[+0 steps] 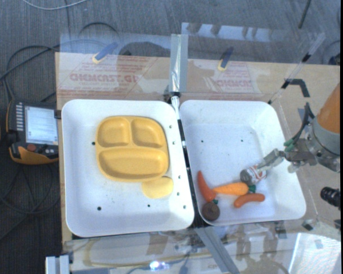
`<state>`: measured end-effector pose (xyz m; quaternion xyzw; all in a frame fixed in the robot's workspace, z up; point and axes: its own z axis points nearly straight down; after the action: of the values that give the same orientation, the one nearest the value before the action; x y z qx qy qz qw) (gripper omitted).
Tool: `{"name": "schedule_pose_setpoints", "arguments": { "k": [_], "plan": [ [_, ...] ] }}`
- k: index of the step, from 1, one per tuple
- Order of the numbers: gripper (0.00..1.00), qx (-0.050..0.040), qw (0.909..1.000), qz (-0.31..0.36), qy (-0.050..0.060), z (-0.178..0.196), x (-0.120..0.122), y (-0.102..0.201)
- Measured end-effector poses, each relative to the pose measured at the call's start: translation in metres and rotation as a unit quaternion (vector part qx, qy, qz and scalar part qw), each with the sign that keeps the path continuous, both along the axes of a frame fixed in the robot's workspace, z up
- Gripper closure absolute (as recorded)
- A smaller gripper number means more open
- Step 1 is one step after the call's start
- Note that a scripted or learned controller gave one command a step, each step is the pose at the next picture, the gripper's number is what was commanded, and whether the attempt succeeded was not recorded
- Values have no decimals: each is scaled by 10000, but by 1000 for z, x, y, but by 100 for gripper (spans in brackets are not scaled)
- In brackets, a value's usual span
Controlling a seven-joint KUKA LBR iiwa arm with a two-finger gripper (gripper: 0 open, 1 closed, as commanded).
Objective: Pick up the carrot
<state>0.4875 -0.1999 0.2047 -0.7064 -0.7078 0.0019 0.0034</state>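
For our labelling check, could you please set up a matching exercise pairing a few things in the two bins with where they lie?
Things:
1. tray
2. carrot
3. yellow disc
4. brown ball

Places:
A. right bin's near-left corner
B. left bin, just in front of the tray
C. middle of the left bin
D. right bin, just beside the end effector

Pairs: 1-C, 2-D, 3-B, 4-A

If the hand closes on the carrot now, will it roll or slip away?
The carrot looks round and tapered, so it may roll or squirt out toward its thin end. It seems rigid and smooth, probably light. The hand sits by its thick end, near the green top.
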Motion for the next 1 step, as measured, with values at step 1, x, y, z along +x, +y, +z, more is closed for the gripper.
{"name": "schedule_pose_setpoints", "arguments": {
  "k": [1],
  "plan": [
    [0, 7, 9995, 316, 4, -68, 0, 75]
  ]
}}
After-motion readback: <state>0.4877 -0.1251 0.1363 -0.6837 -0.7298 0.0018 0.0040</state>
